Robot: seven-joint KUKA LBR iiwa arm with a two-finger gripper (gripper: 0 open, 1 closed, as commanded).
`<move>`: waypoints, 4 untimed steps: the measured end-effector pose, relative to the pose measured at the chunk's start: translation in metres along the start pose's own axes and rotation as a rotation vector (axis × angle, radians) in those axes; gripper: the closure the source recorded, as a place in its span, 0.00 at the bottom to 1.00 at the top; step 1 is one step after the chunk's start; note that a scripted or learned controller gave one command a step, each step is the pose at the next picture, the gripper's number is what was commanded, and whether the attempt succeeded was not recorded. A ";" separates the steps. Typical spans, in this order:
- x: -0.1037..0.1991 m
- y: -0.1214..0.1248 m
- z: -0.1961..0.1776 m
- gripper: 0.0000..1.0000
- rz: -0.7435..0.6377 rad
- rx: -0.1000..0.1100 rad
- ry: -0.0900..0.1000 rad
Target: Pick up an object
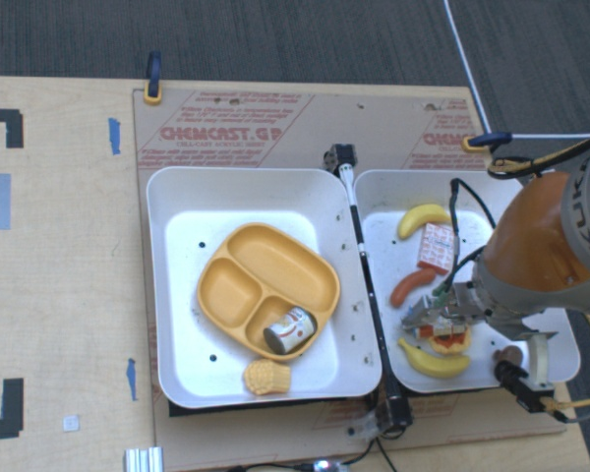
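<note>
Grey arm (546,254), gripper (435,315) state unclear, 2 white bins (167,264), plywood bench (59,264), dark carpet (275,18)

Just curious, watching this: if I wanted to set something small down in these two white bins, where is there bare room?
Left white bin: bare floor behind and left of the yellow divided plate. Right white bin: crowded with two bananas, a sausage, a red-and-white packet, and the gripper.
</note>
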State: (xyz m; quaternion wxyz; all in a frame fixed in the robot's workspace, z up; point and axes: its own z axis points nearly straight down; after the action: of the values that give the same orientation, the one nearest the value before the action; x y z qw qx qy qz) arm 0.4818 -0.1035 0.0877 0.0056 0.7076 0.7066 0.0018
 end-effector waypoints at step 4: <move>0.046 -0.001 -0.107 1.00 -0.002 0.008 0.004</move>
State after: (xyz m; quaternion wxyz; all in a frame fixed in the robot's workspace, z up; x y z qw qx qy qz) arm 0.4799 -0.0574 0.1944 0.0014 0.7070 0.7072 0.0005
